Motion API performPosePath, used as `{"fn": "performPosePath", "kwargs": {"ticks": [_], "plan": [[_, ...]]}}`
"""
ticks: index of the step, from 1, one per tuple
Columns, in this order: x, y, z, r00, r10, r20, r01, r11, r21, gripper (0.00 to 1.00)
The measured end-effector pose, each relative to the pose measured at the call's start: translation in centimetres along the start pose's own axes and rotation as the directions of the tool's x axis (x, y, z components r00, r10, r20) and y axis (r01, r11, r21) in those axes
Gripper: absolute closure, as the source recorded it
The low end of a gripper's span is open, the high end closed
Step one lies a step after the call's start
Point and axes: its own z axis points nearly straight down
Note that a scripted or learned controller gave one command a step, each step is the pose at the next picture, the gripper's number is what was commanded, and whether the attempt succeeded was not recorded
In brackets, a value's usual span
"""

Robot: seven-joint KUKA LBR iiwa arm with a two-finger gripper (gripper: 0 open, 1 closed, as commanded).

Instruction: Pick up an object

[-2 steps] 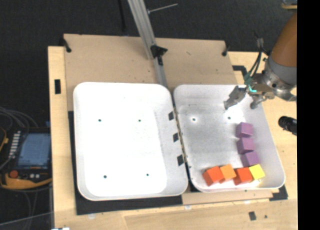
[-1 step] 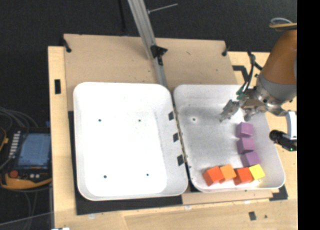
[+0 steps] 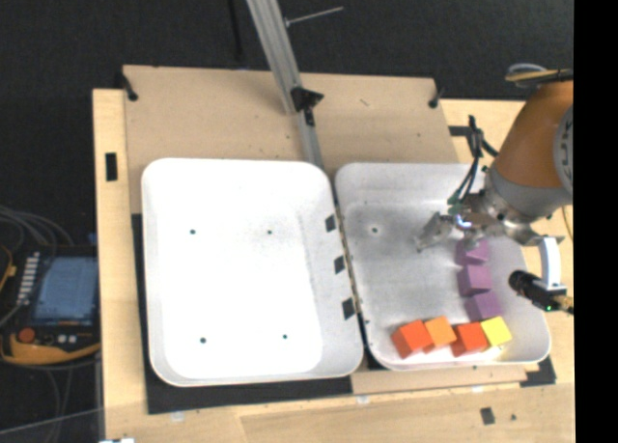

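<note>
Gripper hovering over the right bin
Finger state: cannot tell. Purple blocks are lying just at its 5 o'clock; it should be centring over one before descending.

A robotics lab: a pale wooden tabletop carrying two shallow white plastic bins, a slanted aluminium camera mast at the far side, and a blue-screened handheld control pendant left.

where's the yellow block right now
The yellow block lies in the right bin, near its front right corner, at the right end of a row of orange blocks and just below the purple blocks.
</note>
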Motion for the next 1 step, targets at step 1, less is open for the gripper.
{"fn": "performPosePath", "kwargs": {"ticks": [1], "plan": [[-0.06, 0.21, 4.79, 1.000, -0.001, 0.001, 0.001, 1.000, -0.008, 0.00]]}}
